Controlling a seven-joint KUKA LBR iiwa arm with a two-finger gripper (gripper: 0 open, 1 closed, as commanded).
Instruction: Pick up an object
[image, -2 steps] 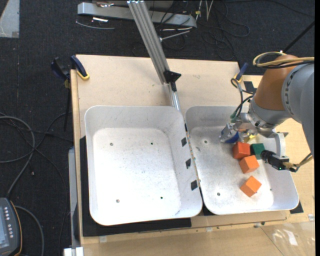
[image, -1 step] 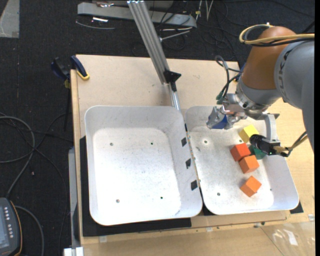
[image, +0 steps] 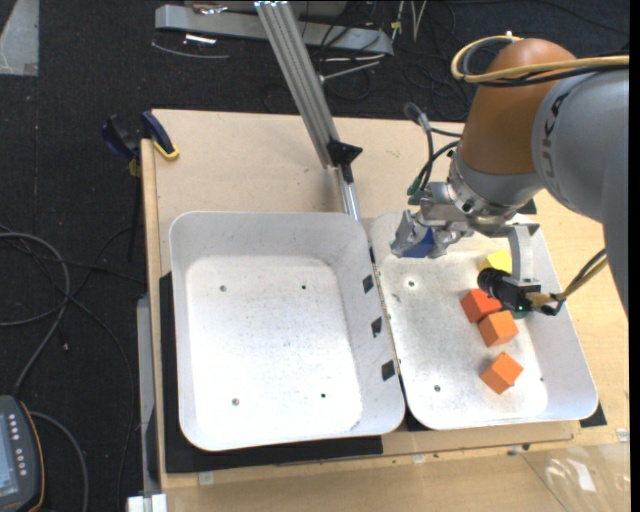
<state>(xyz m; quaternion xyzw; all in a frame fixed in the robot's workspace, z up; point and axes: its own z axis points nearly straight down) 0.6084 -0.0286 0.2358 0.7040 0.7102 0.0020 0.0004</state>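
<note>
kuka arm comes in from the right and bends down over the right bin. gripper is low at that bin's far left corner, close to the wall shared with the left bin. cannot tell if the gripper is spread or pressed together, since the wrist hides the tip. blue object sits right beside the gripper and is mostly hidden; can't tell if it is pinched or just lying there.

other pickable things are in the right bin, right half:
- yellow object is by the far right side, partly hidden by robot hardware.
- first orange block and second orange block touch each other, mid-right.
- third orange block is on its own nearer the front edge, apart from the pair.

all three orange blocks are well apart from the gripper.

both bins sit on a tan bench. a metal rail slants from the top down to the bins' far edge. a clamp is at the bench's far left corner.
</note>
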